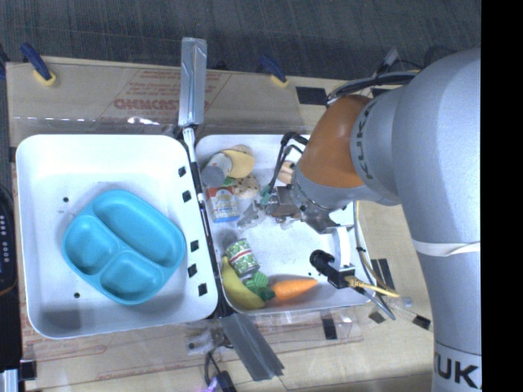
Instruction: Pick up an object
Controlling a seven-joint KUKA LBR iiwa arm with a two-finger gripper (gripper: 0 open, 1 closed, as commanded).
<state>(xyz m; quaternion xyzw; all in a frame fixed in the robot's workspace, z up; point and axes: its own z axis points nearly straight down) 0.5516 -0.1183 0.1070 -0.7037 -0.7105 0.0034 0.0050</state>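
Note:
The right bin (282,261) holds a pile of small items. An orange carrot (292,287) and a yellow banana (234,288) lie along its near edge, with a small green-labelled can (242,258) just above the banana. Toward the far left corner sit a tan rounded piece (239,161), a grey piece (216,172) and a clear packet with red print (223,204). My gripper (263,205) is low in the bin's middle, right beside that cluster. The wrist covers its fingers.
The left bin (49,178) carries a blue three-part divided plate (122,244). A metal divider strip (193,80) rises between the bins. The grey arm takes up the right side over the bench. Bare white floor shows in the right bin's middle.

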